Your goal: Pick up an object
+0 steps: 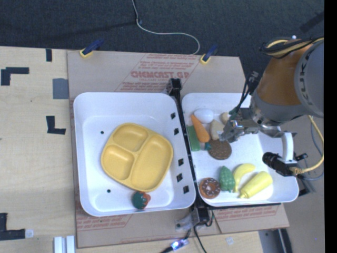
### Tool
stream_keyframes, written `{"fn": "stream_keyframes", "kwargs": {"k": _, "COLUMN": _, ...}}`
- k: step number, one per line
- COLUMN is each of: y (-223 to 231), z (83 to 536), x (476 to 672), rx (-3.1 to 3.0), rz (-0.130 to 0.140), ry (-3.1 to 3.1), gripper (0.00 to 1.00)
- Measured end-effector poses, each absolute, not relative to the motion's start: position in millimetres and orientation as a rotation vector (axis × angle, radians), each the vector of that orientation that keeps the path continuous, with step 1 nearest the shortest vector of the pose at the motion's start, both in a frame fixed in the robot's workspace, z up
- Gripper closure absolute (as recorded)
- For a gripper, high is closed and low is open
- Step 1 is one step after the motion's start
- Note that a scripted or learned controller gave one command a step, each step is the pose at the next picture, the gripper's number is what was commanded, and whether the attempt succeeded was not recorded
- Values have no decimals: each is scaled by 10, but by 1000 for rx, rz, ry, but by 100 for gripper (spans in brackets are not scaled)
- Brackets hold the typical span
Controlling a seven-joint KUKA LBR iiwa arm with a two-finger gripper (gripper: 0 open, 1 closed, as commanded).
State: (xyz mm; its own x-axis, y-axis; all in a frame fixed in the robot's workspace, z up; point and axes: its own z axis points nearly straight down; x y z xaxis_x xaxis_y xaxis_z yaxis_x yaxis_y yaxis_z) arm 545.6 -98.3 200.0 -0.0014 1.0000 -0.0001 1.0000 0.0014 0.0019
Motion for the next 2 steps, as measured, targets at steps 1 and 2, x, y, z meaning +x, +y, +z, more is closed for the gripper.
{"fn": "stream_keyframes", "kwargs": {"k": 1, "y": -976, "z": 2255, "x": 5460, "rx": 2219, "rz": 1, "ry": 2223, "gripper": 100}}
{"fn": "stream_keyframes", "kwargs": {"k": 2, "y": -473, "z": 2166, "x": 5569, "rx": 2216, "rz": -1, "ry": 2230, "gripper": 100}}
